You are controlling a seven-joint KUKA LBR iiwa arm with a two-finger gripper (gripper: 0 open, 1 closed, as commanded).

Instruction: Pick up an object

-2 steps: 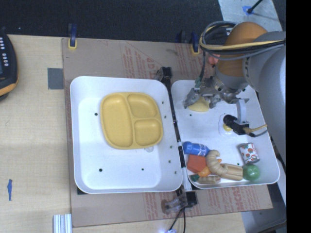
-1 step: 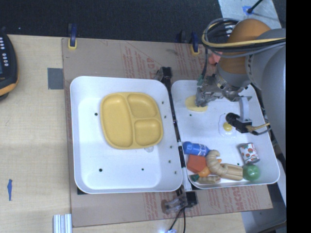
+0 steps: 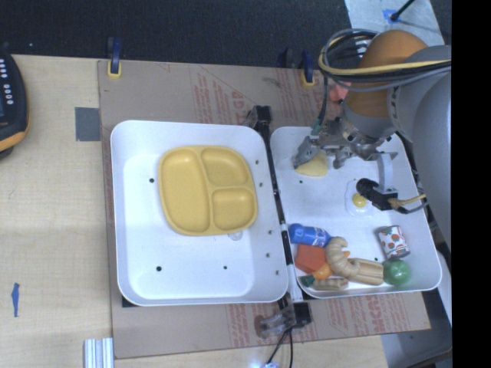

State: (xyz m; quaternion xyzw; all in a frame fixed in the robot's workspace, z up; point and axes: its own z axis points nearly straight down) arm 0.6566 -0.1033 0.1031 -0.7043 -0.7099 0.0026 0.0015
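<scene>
Two white bins: left bin (image 3: pixel 130 282) holds a yellow divided plate (image 3: pixel 207 188); right bin (image 3: pixel 337 205) has the gripper (image 3: pixel 313 153) low at its far-left corner, directly over a pale yellow object (image 3: pixel 313 168). Finger state: can't tell. Other toys cluster along the near edge.

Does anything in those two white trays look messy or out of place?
Nothing looks spilled or broken. The yellow divided plate sits slightly askew in the left bin, and most small items are heaped along the right bin's near edge, around the blue bottle and green ball.
</scene>
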